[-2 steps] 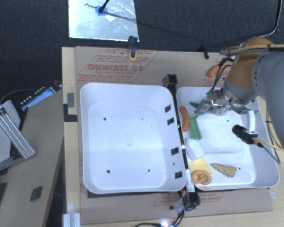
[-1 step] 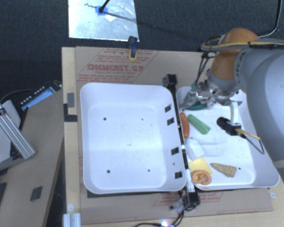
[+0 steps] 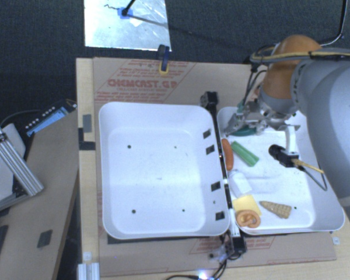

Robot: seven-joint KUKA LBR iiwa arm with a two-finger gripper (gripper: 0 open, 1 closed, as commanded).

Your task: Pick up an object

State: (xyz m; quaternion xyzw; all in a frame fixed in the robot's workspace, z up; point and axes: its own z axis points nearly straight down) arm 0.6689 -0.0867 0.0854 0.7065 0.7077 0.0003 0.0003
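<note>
**Orange curl at the near rim, gripper low at the far corner**

Closest to us, at the near edge of the right bin point(image 3: 280, 182), lies a curled orange piece point(image 3: 248, 218). A yellow wedge point(image 3: 245, 203) touches it on the far side, and a tan ridged wedge point(image 3: 276, 209) lies just beside them. Further back we see a small white piece point(image 3: 240, 184) against the wall shared with the left bin point(image 3: 157, 174). Beyond that are a green cylinder point(image 3: 244, 154) and an orange stick point(image 3: 227, 154). The stick runs along that shared wall and the cylinder lies at a slant next to it. Both bins sit side by side on the worktop point(image 3: 146, 80).

The gripper point(image 3: 240, 127) hangs over the far left corner of the right bin, just beyond the far end of the green cylinder. From this angle we cannot tell whether it is spread or pressed together, and we see nothing held in it.

We judge this to be the approach step, with nothing lifted and every object resting on the bin floor. The green cylinder and the orange stick are the nearest candidates. The next move calls for centring the gripper over one of them, crosswise to its long axis, then descending and closing. Because the orange stick lies so near the wall, we think the cylinder is the easier pick.
</note>
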